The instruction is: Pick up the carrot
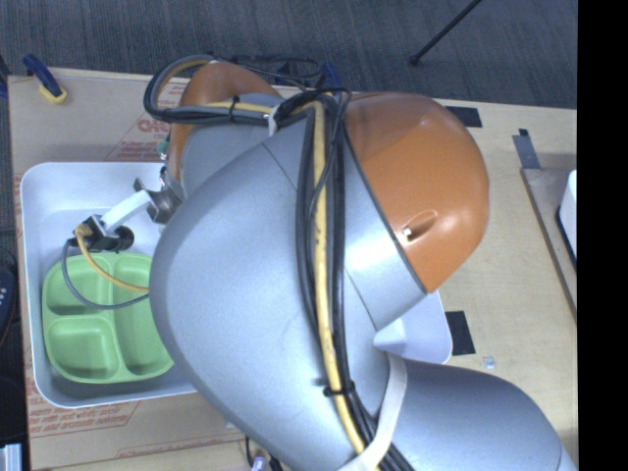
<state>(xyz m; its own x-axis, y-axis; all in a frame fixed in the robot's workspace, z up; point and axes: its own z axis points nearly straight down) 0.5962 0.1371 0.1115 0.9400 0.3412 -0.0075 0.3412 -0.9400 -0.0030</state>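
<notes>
1. Locating the carrot is not possible from above. The grey, orange-banded arm [324,292] covers the right side of the left shallow white bin [29,194] and nearly all of the right white bin [432,334], so I judge it lies somewhere beneath that bulk.
2. As a judgement on handling, a carrot, real or toy, should be light, stiff and smooth, tapered and inclined to roll. The thick middle, taken across its width, looks the safest hold, not the narrow tip.
3. The gripper [165,196] sits low over the left bin near its top edge, mostly tucked under the wrist. Whether its jaws stand apart or together cannot be told.
4. A pale green, divided plastic tray [98,341] lies in the left bin's lower-left corner, along its left wall.
5. Both bins rest on the tan, cardboard-covered bench [510,292], with dark carpet [294,8] beyond its top edge.
</notes>
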